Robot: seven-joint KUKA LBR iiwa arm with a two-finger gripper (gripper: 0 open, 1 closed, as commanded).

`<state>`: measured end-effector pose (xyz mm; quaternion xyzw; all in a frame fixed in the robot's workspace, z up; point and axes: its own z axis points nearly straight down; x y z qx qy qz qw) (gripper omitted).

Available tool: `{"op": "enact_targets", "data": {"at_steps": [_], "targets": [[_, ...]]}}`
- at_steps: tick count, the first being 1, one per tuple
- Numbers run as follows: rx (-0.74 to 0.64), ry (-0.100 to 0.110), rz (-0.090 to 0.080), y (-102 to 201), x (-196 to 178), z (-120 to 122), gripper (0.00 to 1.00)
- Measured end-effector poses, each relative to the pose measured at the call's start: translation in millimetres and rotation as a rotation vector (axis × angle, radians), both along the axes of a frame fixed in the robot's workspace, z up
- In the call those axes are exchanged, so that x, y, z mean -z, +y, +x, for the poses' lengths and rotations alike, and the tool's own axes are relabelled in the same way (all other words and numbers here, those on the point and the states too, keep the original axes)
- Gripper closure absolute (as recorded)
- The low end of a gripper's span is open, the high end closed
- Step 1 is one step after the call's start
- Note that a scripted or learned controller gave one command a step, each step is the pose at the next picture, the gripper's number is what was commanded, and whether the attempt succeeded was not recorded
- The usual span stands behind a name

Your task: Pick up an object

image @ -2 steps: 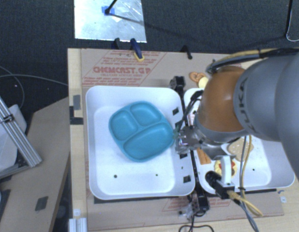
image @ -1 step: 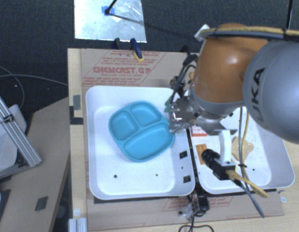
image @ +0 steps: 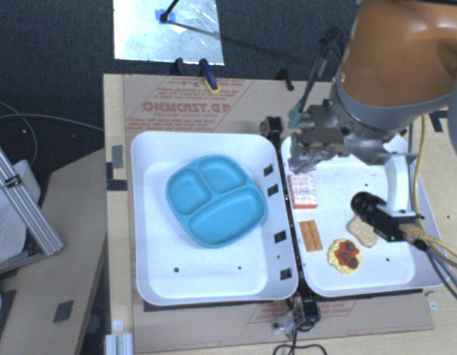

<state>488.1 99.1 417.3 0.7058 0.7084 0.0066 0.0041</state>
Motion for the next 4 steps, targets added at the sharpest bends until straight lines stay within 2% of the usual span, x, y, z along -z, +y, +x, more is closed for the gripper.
{"op": "enact_targets", "data": {"at_steps": [1, 2, 3, 4], "targets": [[-0.003, 0.010, -0.001, 33, -22, -1, 1.00], [-0.007, 0.008, -0.002, 31, -32, 0, 1.00], [0.005, 0.011, -0.003, 8, -33, -1, 1.00], [-0.003, 0.019, -0.004, 46, 30, -2, 1.00]]}}
